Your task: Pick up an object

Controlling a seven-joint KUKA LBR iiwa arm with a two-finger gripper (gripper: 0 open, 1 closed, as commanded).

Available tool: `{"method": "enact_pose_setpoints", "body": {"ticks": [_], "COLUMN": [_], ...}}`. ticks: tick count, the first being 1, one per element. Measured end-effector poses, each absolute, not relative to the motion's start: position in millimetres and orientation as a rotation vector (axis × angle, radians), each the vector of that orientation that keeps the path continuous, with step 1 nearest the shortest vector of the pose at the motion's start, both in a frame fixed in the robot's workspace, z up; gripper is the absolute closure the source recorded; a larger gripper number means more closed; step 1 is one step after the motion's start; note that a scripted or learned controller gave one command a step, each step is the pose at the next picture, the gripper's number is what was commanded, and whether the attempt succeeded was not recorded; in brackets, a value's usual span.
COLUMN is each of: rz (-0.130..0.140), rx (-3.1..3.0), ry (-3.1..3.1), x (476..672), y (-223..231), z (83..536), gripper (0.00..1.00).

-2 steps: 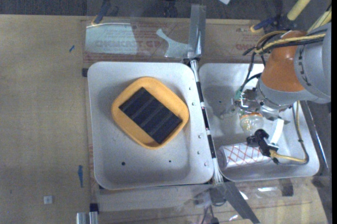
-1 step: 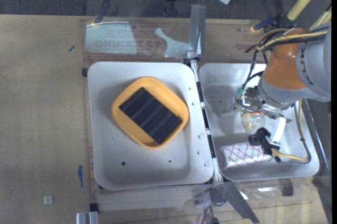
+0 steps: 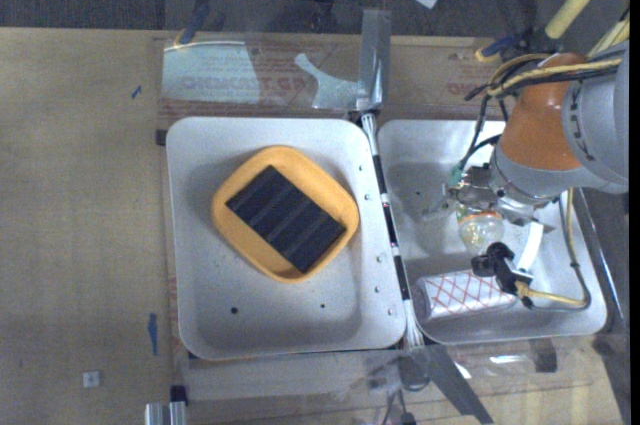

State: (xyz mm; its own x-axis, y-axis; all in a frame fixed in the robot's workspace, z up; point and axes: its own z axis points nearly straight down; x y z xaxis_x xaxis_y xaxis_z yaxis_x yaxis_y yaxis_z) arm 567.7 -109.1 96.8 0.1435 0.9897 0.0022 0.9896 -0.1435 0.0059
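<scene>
- Two shallow white bins sit side by side in the middle of the frame: the left bin (image 3: 190,313) and the right bin (image 3: 410,148).
- The left bin holds one object, an orange tray-like piece with a dark ribbed panel set in its top (image 3: 285,213), lying at a tilt near the bin's centre, clear of all four walls.
- The right bin holds one flat white packet with a red criss-cross pattern (image 3: 460,293), lying along the lower wall at the lower right of the frame.
- One arm (image 3: 560,128), grey with an orange band, reaches in from the right edge over the right bin.
- The gripper (image 3: 478,223) points down over the middle of the right bin, just above the packet in the picture; something small and pale yellowish shows at its tip, too blurred to name.
- I cannot tell how the claw stands, nor whether it pinches anything.
- Black and yellow cables loop from the wrist toward the lower right corner of the right bin.
</scene>
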Motion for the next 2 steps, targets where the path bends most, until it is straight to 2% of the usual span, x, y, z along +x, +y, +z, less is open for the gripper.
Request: {"method": "enact_pose_setpoints", "body": {"ticks": [1,2], "rz": [0.009,0.001], "rx": [2.375,2.059], "ry": [2.050,2.369], "x": [567.6,574.4], "y": [-109.8,-85.2], "z": [105.7,184.0], "gripper": [1.00,1.00]}}
